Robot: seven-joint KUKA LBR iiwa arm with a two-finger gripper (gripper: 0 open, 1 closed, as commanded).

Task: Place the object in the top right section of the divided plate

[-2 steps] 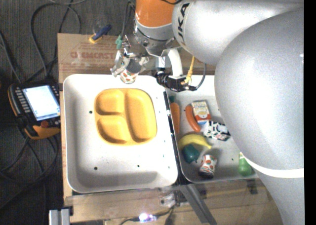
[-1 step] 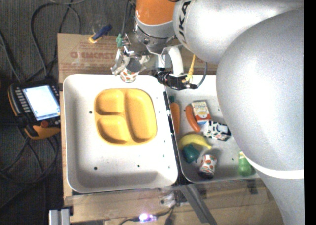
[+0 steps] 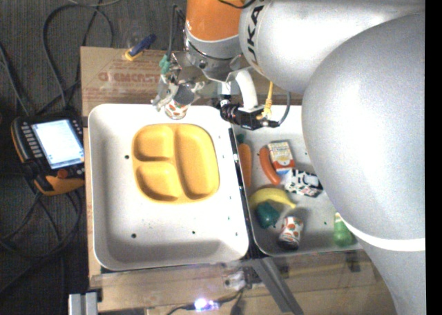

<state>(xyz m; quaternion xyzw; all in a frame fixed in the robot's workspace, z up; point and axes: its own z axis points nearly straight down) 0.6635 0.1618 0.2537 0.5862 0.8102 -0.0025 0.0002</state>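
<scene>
The pincer (image 3: 174,97) hangs over the far rim of the left bin (image 3: 110,237), just above the yellow divided plate (image 3: 177,161). Between its fingers sits a small white object with red spots (image 3: 177,108), so it is clamped on that piece and carrying it. This looks like the delivery step: the load is in the air, close to the plate's upper edge but not down yet. Over in the right bin (image 3: 266,246) wait a banana (image 3: 271,197), a carrot (image 3: 244,162) and a small carton (image 3: 280,154). The next move, I'd judge, calls for lining up over the top right section, lowering and letting go.
</scene>
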